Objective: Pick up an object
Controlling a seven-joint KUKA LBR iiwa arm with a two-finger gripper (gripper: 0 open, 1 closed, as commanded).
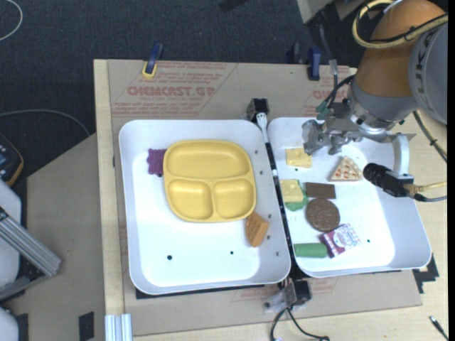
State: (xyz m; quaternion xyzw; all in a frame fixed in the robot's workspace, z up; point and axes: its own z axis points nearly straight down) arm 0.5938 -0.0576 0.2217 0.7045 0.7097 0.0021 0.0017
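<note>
Camera view: I have the hand [321, 138] low over the far left part of the right bin [409, 244], just beside the pale yellow cheese block [298, 158]. Whether it is spread or pinching, I cannot tell — nothing shows gripped. Every item rests in the bins, so I judge the pick not yet made — grasp and lift remain.

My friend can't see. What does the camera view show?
A grey robot arm's tool hovers over the right white bin, near a pale yellow cheese-like block among small toy foods. The left white bin holds a yellow plastic divided tray.
</note>
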